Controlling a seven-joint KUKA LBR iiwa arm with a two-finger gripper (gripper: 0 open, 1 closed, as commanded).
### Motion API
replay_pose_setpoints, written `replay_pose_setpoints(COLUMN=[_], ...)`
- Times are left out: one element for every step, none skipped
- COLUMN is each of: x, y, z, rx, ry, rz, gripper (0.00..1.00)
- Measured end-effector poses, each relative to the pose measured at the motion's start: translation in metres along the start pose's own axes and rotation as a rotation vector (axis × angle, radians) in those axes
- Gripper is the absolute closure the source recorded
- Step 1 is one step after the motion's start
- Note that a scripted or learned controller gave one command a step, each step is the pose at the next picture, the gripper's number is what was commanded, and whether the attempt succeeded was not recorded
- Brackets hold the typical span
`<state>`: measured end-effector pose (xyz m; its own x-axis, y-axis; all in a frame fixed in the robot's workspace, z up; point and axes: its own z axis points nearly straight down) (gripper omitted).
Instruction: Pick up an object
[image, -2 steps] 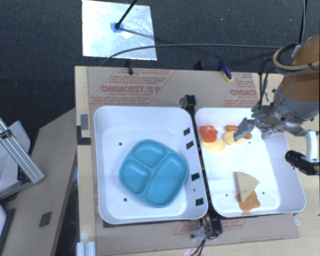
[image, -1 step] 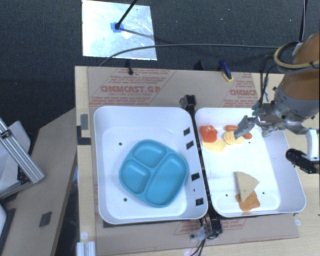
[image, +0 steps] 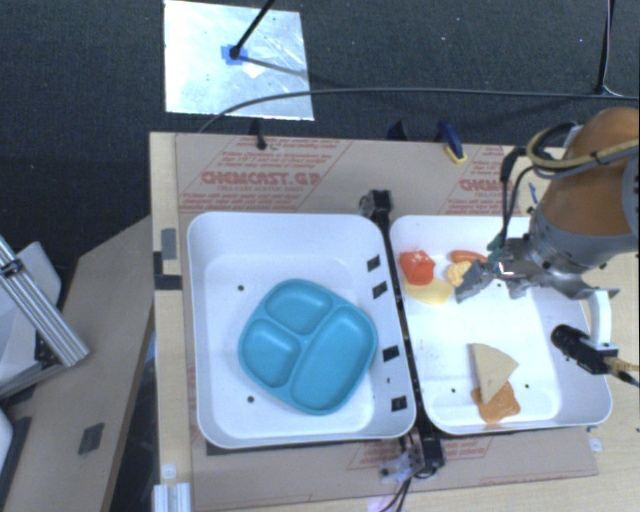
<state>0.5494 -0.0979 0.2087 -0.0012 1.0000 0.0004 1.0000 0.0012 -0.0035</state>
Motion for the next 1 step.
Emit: replay_pose_setpoints(x=[0.0037], y=[0.0083], z=[0.0578], rx=[0.000], ry=[0.001], rz=[0.000], gripper=[0.00])
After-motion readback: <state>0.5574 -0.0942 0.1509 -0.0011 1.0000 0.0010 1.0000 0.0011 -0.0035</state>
